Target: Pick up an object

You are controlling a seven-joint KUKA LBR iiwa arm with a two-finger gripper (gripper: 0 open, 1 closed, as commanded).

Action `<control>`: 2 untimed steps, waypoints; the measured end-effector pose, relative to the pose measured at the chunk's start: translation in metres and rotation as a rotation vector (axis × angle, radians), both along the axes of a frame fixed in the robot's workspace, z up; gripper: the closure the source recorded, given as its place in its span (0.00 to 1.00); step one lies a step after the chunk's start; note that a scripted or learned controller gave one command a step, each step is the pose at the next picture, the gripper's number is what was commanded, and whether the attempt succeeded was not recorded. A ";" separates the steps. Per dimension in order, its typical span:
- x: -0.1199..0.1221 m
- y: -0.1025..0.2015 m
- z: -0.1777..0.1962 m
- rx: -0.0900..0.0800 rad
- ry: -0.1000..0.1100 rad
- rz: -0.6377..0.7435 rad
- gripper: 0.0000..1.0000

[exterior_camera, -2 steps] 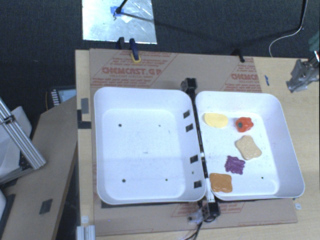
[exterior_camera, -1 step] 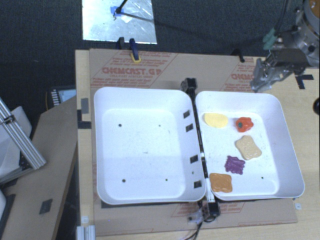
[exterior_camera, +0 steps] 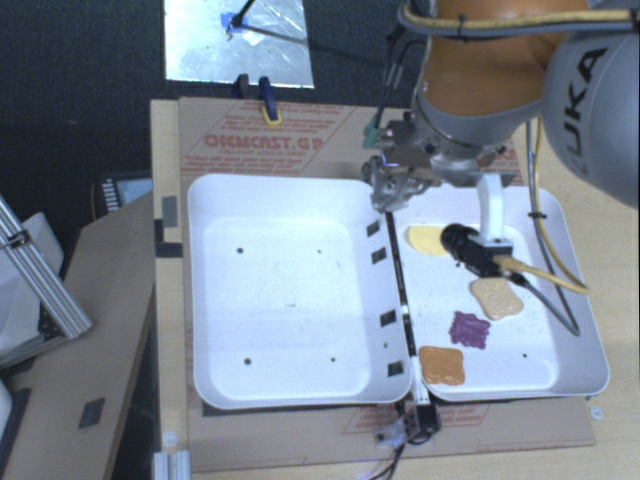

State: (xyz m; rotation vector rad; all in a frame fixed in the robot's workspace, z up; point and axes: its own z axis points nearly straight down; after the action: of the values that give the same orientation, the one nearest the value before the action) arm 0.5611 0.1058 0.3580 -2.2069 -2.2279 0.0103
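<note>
Starting at the near end of the right bin [exterior_camera: 540,363], an orange piece [exterior_camera: 441,365] lies flat close to the wall shared with the left bin [exterior_camera: 290,298]. Just beyond it, and slightly toward the view's right, sits a small purple piece [exterior_camera: 469,329]. Farther on again is a tan piece [exterior_camera: 497,298]. The three form a loose diagonal line, near one another but apart.

Beyond them lies a flat yellow piece [exterior_camera: 427,240], with its long axis running roughly across the bin. Its right end is covered, so its full length is uncertain.

Farthest back, the tool [exterior_camera: 388,196] hangs over the far end of the shared wall, at the inner far corner of the right bin. From this slant it appears to be above the bin floor rather than on it. I cannot tell whether it is apart or together, and nothing can be seen in it.

No object has been picked up yet. The yellow piece is the closest candidate, lying just beside the tool, toward the camera and the view's right. Reaching it would call for a short shift that way, off the wall and into the bin, before descending. The other three pieces lie well apart from the tool, farther along the same direction.
</note>
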 end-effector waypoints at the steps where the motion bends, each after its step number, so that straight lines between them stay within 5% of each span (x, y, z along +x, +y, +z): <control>1: -0.075 -0.001 0.052 0.002 -0.011 -0.004 1.00; 2: -0.074 0.034 0.125 0.005 -0.019 -0.002 1.00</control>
State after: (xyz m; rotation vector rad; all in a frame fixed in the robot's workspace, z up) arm 0.4867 0.1398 0.4834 -2.2155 -2.2331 -0.0155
